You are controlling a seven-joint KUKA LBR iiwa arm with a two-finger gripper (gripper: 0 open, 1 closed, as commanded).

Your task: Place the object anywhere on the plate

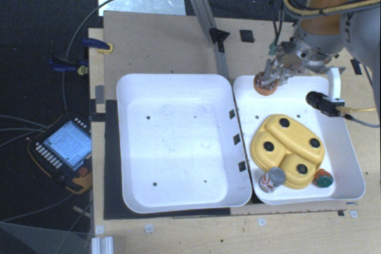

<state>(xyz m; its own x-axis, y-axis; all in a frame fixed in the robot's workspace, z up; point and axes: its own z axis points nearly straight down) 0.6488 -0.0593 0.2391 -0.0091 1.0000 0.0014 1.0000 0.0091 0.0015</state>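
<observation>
A yellow plate (287,151) with round hollows lies in the right bin (348,151), toward its front. My gripper (269,77) hangs over the bin's far left corner, well behind the plate. Its fingers are shut on a small round brown object (265,85), which sits at their tips near the bin's back wall. The object's lower part shows below the fingers; its top is hidden by them.
A small grey and white piece (272,178) rests at the plate's front left edge, and a red and green piece (322,178) at its front right. The left bin (128,128) sits beside the right one. A black fitting (321,102) juts in behind the plate on the right.
</observation>
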